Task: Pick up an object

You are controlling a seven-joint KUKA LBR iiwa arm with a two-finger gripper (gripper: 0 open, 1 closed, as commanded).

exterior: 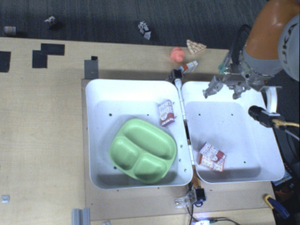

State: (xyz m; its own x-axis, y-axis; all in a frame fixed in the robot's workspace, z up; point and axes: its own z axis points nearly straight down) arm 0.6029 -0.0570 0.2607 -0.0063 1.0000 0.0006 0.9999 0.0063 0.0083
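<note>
The small red-and-white carton [212, 156] looks light and crushable; grip its short sides. The gripper [222, 89] hangs open, empty.

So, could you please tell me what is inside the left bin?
The left bin holds a green divided plate, lying tilted near its front, and a small red-and-white packet by the right wall. Whatever lies beneath the plate is covered and cannot be seen.
</note>
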